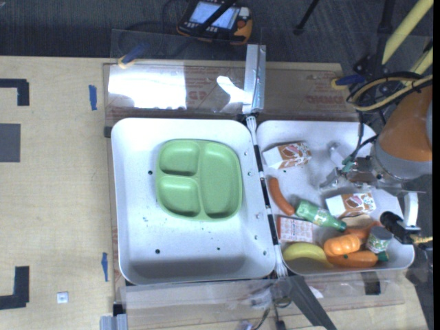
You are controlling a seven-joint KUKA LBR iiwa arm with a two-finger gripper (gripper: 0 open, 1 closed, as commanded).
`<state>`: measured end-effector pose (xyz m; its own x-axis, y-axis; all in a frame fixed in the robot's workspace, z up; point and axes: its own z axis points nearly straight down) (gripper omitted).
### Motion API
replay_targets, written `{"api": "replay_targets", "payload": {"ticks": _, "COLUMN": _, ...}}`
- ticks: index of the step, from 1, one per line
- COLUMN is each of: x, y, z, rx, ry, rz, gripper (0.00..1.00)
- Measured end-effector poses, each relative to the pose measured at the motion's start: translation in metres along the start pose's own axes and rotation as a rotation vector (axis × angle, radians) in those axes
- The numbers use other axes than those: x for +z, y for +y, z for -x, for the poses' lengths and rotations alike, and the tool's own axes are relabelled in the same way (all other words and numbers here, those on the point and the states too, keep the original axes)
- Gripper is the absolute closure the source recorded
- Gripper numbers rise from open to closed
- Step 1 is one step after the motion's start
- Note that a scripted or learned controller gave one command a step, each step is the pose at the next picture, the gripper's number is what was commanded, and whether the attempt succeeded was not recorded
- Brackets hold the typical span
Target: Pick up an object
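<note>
Grey arm (405, 143) above right bin (309, 133)

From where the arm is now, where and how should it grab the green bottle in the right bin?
Grip the green bottle across its body near the middle, coming straight down from above. It lies flat on its side, slanting across the right bin, so its long sides are exposed. The snack packet and carton crowd its ends, so probably avoid those.

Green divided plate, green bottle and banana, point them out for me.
green divided plate (200, 178), camera view, its centre divider
green bottle (317, 216), camera view, mid body
banana (304, 253), camera view, middle of its curve
</note>
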<state>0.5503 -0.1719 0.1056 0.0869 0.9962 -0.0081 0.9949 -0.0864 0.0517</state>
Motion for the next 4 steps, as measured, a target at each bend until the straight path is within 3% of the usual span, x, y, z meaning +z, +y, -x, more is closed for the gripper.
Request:
{"api": "replay_targets", "payload": {"ticks": 1, "x": -0.001, "y": -0.026, "z": 0.005, "rx": -0.172, "ry": -0.004, "rz": 0.006, "gripper": 0.00}}
{"api": "replay_targets", "payload": {"ticks": 2, "x": -0.001, "y": -0.034, "z": 0.012, "rx": -0.399, "ry": -0.004, "rz": 0.004, "gripper": 0.00}}
{"api": "replay_targets", "payload": {"ticks": 3, "x": -0.004, "y": -0.038, "z": 0.008, "rx": -0.400, "ry": 0.010, "rz": -0.011, "gripper": 1.00}}
{"api": "replay_targets", "payload": {"ticks": 4, "x": -0.004, "y": -0.038, "z": 0.008, "rx": -0.400, "ry": 0.010, "rz": -0.012, "gripper": 0.00}}
